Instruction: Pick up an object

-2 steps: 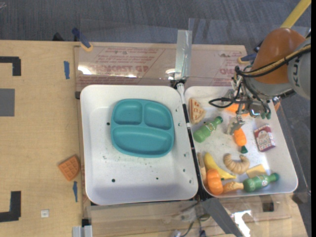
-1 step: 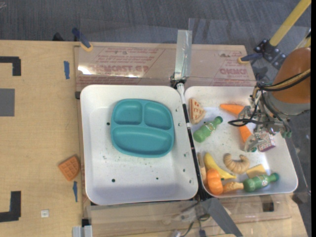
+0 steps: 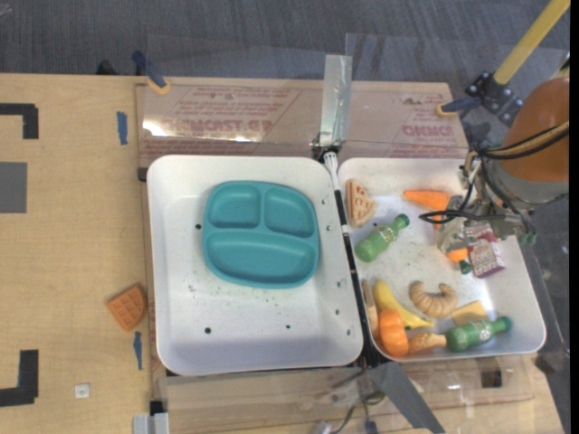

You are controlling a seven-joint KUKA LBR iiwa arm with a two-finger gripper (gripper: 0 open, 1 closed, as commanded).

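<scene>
The right bin (image 3: 529,283) holds several toy foods. Along its far side lie a pizza slice (image 3: 360,202), a green bottle (image 3: 381,238) and a carrot (image 3: 426,199). Nearer the front are a croissant (image 3: 432,297), a banana (image 3: 395,302), an orange pepper (image 3: 393,331), a second green bottle (image 3: 478,333) and a cheese wedge (image 3: 469,313). My gripper (image 3: 466,231) hangs low over the bin's right side, right beside a small purple carton (image 3: 487,259) and above a small orange piece (image 3: 458,254). Cables and the wrist hide much of the gripper.
The left bin (image 3: 172,269) holds a teal divided plate (image 3: 262,233). A waffle toy (image 3: 127,306) lies on the wooden bench to the left of the bins. A clear upright divider (image 3: 335,107) stands behind the seam between the bins.
</scene>
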